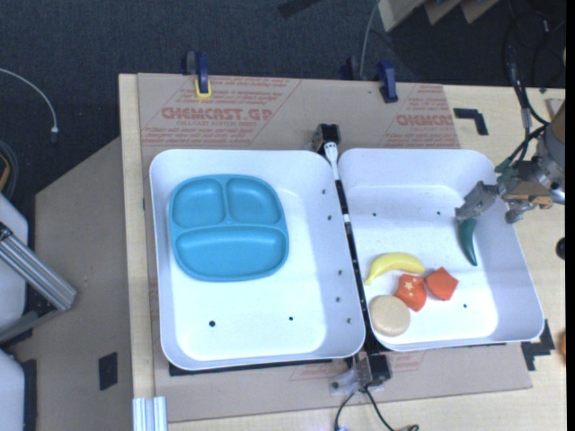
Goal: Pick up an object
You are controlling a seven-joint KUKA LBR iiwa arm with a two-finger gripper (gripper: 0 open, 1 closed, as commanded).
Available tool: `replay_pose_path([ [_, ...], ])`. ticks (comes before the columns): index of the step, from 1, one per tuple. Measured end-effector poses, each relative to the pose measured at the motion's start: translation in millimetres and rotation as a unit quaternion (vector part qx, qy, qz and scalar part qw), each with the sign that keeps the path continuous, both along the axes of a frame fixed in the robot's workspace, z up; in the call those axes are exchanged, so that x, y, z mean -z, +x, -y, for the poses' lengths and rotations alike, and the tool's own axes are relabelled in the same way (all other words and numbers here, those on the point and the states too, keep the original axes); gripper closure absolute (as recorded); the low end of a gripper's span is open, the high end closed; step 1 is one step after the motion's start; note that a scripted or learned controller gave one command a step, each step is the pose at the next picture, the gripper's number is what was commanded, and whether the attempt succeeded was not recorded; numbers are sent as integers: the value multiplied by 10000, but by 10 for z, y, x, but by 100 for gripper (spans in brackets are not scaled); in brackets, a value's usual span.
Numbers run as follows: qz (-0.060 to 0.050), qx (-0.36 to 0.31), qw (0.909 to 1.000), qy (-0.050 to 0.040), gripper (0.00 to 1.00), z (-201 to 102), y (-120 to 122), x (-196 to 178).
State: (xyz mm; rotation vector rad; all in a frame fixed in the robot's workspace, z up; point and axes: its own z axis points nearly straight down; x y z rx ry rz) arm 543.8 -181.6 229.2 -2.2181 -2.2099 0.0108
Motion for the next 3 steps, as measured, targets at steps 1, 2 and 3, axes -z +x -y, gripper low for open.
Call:
replay_pose_path([
  [1,63,-19,10000,-15,0,-4,27,-67],
  [2,30,-20,10000,0,0,-113,14,457],
  [3,26,-22,10000,1,0,-175,62,1063],
])
